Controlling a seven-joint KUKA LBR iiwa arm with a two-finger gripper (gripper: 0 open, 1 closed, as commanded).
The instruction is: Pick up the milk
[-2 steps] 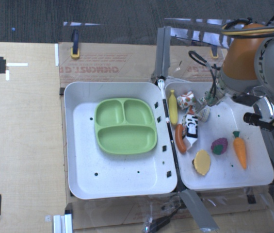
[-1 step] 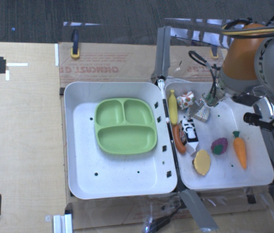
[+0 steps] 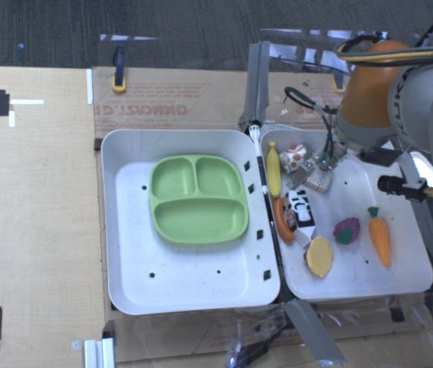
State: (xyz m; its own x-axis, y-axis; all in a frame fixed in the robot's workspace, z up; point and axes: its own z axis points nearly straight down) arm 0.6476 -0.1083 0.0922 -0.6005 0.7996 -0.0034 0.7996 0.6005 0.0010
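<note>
White with black patches, the small cow-print milk carton [image 3: 300, 208] lies in the right-hand shallow white bin [image 3: 400, 278], near its left wall, just right of the red-orange sausage-shaped toy [image 3: 283, 221]. Its long axis runs near-far. The metal two-finger gripper [image 3: 317, 176] hovers just beyond its far end, slightly right; its grip state cannot be told.

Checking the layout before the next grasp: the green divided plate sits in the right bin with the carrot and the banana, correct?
Not quite. The camera view shows the green divided plate in the left bin, alone. The carrot and the banana do lie in the right bin, where the gripper is.
</note>
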